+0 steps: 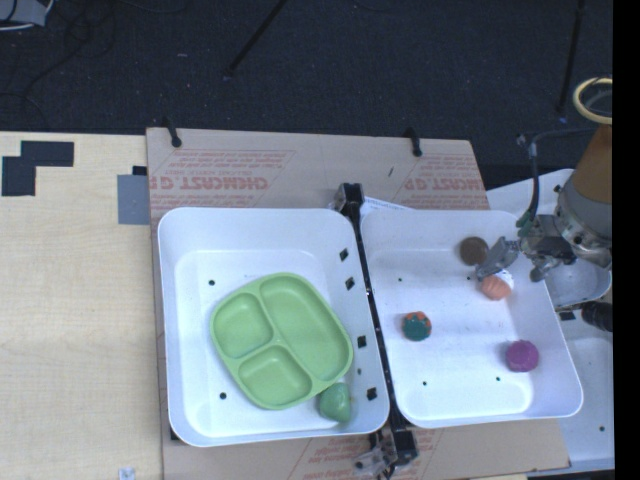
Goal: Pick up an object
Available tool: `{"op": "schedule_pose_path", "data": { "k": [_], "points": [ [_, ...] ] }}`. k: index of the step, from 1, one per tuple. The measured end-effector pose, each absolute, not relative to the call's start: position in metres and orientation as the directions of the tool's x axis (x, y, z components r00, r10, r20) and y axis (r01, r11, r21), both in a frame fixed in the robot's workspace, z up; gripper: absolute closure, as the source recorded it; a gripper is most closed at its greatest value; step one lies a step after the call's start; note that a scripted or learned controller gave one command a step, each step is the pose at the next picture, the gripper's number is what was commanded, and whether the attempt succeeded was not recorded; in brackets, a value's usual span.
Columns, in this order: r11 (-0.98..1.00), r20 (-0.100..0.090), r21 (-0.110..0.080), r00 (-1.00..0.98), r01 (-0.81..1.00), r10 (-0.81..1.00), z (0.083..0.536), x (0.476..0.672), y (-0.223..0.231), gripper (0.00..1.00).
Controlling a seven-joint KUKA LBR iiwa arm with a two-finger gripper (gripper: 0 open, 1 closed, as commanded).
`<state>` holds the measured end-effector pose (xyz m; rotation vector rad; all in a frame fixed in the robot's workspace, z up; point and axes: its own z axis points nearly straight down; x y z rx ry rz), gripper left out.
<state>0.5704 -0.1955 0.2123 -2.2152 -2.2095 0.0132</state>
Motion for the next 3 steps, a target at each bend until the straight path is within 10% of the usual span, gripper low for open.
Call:
{"op": "schedule_pose_path", "data": {
  "k": [3],
  "points": [
    [0.0, 0.002, -0.008, 0.0, 1.0, 1.0, 0.116, 0.567, -0.205, 0.0]
  ]
}}
